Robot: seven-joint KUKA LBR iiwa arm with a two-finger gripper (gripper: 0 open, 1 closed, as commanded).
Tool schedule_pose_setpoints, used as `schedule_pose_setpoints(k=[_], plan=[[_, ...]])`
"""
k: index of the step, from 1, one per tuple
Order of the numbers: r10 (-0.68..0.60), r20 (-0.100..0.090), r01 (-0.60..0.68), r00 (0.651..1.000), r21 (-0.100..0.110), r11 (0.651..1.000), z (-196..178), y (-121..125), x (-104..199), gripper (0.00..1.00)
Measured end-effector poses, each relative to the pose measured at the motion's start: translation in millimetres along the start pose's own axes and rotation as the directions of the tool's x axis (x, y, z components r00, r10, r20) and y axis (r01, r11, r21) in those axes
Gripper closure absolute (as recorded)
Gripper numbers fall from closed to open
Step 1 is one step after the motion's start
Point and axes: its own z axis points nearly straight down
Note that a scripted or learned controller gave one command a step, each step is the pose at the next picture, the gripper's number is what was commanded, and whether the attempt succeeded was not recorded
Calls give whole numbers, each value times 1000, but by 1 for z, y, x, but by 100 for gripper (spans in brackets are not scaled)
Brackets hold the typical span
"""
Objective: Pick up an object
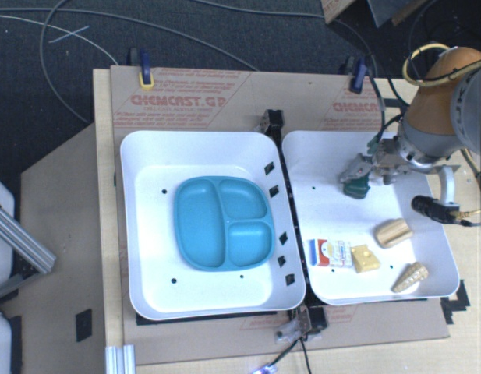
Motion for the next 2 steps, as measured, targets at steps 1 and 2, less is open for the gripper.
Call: schedule_pose_setpoints(k=[1,2], plan=[[-2,7,2,1000,4,1000,-7,-2,-2,100],[3,9,-3,1000,11,1000,-51,-2,-2,100]])
